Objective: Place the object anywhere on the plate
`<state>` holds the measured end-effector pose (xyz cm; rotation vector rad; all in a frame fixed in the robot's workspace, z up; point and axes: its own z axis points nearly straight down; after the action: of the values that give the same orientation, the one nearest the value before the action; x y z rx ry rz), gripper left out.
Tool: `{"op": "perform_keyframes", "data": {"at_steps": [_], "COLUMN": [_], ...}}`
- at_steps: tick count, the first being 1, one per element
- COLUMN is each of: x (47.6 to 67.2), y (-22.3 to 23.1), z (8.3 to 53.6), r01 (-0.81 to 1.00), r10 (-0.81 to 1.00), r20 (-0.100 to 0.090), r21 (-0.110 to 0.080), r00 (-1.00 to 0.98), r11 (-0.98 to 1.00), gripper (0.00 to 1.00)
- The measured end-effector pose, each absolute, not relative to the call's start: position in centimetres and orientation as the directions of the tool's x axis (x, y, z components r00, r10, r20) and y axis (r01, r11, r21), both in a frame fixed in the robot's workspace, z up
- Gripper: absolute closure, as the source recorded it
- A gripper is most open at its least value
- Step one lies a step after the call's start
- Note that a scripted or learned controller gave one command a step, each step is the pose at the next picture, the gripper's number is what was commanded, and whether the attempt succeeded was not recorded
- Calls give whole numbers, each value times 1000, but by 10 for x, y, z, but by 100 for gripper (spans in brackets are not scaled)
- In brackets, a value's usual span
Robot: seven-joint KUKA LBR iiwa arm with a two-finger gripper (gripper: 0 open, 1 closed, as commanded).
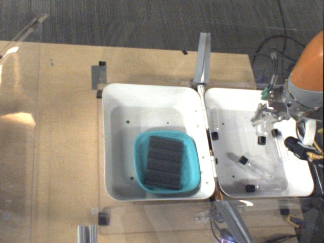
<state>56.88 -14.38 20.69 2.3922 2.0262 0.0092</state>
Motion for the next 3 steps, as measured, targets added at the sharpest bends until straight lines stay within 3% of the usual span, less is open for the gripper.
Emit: {"op": "perform_keyframes", "data": {"at_steps": [1,2,3], "x": [543,547,496], "y": [-57,6,40], "z": [184,214,186], "r01": [999,973,936], "r10": [999,973,936], "r20": [0,-1,0], "r21": [4,9,4], "r00": [-44,-232,-351], "r11": [44,232,351], "gripper": [100,100,100]}}
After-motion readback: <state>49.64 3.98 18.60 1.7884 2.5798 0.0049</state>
